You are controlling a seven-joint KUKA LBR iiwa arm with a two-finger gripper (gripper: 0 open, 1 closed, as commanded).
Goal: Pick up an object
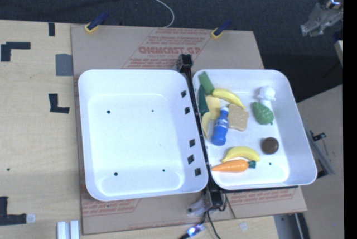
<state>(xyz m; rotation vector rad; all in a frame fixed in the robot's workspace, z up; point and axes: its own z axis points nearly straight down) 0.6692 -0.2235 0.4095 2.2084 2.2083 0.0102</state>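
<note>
Camera view is showing the gripper (pixel 322 19) hanging at the far upper right, beyond the bench and well apart from both bins, and whether it is released or clenched I cannot tell, since it is sitting blurred at the frame's edge. Everything worth picking is lying below and to the left of it, in the right bin (pixel 295 120). The likeliest target, in my judgement, is the blue bottle (pixel 221 127), which is lying with its long axis running nearly straight up the picture, leaning slightly, touching a tan slice of bread (pixel 239 118) and a yellow banana (pixel 228 97) above it. A second banana (pixel 241 153) is resting just over an orange carrot (pixel 230 166), both lying crosswise. A knobbly green vegetable (pixel 263 113) is sitting under a small white object (pixel 266 92) (possibly a cap or a garlic bulb), and a round brown piece (pixel 270 145) is standing alone. These all look like smooth moulded plastic toys. The left bin (pixel 89 120) is sitting beside it, glossy white and shallow.
</note>
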